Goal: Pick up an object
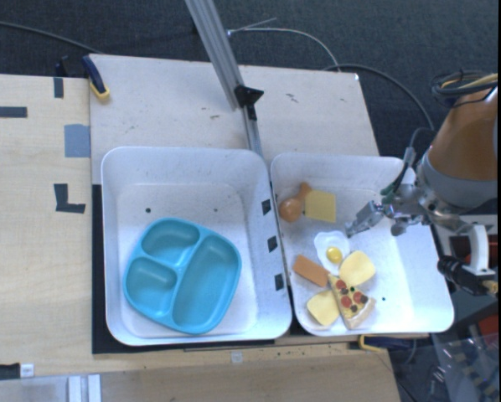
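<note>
The right bin (418,291) holds several toy foods. A brown drumstick (291,207) lies beside a yellow cheese square (322,207) at the back left. Nearer the front are a fried egg (332,248), an orange sausage (311,270), two yellow pieces (357,268) (322,308) and a pizza slice (355,300). My gripper (361,220) hangs over the middle of this bin, right of the cheese and just above the egg, pointing left. I see nothing held in it.
A blue divided plate (182,275) lies in the left bin (121,182). A metal rail (217,40) slants down to the wall between the bins. Cables (351,65) run behind the right bin.
</note>
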`<state>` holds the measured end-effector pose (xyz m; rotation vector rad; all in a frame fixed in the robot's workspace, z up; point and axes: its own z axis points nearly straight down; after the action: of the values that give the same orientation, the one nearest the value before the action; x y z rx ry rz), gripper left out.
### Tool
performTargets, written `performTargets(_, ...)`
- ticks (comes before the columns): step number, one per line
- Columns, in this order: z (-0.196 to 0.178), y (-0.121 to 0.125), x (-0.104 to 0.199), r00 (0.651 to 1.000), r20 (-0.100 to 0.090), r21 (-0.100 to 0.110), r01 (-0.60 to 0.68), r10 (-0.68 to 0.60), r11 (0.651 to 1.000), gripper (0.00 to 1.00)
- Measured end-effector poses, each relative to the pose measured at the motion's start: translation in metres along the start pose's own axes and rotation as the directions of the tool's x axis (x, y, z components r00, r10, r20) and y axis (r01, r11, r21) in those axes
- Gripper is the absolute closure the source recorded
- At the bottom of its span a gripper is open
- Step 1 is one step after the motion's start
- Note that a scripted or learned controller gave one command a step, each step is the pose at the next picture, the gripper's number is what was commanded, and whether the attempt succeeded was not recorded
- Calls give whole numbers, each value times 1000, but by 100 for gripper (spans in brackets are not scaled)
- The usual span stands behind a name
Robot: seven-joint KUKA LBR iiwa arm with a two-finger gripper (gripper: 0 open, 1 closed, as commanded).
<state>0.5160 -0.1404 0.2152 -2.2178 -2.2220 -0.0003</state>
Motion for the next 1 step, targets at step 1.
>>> performTargets(1,88,18,-68,1000,3,7,-5,5,1000,0)
